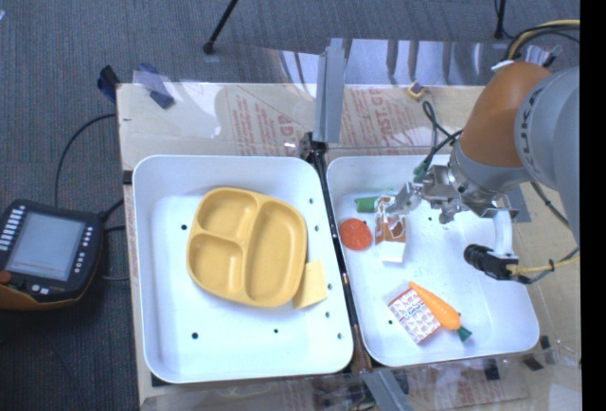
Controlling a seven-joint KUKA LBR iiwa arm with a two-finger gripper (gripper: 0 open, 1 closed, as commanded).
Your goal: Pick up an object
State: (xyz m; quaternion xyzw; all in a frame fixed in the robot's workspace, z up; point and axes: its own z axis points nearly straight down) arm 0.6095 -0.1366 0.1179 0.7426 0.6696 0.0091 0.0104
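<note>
In the right bin (492, 319) lie a red disc (355, 234), a small green piece (367, 203), a brown and white item (390, 229) with a white block (393, 254) just below it, an orange carrot (439, 307) and a red patterned box (413, 317). My gripper (409, 198) hangs over the upper middle of this bin, just right of and above the brown and white item and close to the green piece. Nothing can be seen held in it.
The left bin (161, 324) holds a yellow divided plate (248, 246) and a yellow wedge (311, 284) against its right wall. A metal post (330, 92) stands behind the bins. A handheld control pad (43, 253) lies left of the bench.
</note>
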